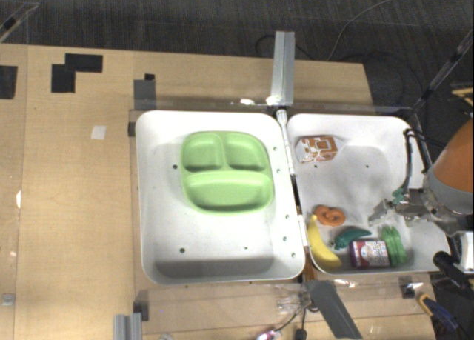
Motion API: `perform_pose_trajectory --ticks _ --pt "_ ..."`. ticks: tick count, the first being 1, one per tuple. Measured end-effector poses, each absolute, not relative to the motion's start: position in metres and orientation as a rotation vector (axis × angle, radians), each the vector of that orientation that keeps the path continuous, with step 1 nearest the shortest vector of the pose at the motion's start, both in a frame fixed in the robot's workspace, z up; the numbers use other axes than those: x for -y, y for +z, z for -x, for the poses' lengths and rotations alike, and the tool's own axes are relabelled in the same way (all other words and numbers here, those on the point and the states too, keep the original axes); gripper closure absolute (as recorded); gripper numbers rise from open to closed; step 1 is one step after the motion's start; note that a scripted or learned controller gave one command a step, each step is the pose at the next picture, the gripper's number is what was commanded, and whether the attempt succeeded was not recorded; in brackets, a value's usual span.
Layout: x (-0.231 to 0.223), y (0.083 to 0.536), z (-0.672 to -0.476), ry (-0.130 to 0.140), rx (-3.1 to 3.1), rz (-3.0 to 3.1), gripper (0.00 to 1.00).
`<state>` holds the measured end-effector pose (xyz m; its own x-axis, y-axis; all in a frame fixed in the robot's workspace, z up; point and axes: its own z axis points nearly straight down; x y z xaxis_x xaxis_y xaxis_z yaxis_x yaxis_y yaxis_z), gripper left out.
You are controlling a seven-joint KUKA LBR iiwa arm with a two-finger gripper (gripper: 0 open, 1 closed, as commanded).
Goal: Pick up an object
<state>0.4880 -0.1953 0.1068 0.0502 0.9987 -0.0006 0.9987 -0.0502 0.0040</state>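
Nearest, a can (369, 254) lies below the claw (386, 211), whose grip I cannot tell.

The pale wooden counter (67, 205) carries two shallow white bins touching side by side: the left bin (159, 183) and the right bin (363, 153). A small white square (98, 132) lies on the bare wood, well left of them.

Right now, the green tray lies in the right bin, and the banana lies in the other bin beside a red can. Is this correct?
Not quite. The camera view shows the green tray in the left bin. The banana lies in the other bin, the right one, beside the red can.
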Motion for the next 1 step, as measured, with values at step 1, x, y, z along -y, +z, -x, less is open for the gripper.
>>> perform_pose_trajectory --ticks 1 --pt "0.1991 0.1470 -0.4882 0.004 -2.035 -2.389 0.00"
